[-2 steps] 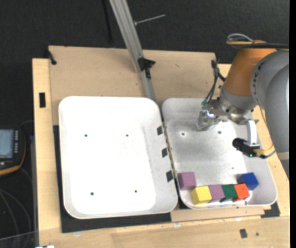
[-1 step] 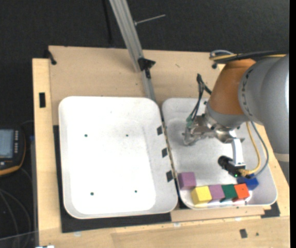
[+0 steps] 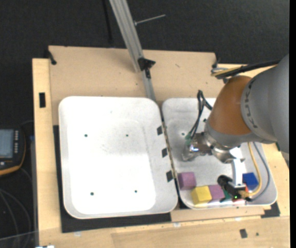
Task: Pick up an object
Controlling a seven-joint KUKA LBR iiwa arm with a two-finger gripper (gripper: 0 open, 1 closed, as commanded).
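Blocks lay in the right bin: purple block, yellow block, blue block. Gripper hovered above them, grip state unclear; descent seemed next.

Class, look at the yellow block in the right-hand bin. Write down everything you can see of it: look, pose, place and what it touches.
The yellow block is a small, plain, matte cube-like piece with no visible markings. It lies flat on the floor of the right bin, near that bin's front edge. A purple block sits just behind it and a second purple block is close against its right side; whether they touch is hard to tell. The end effector is apart from it, further back.
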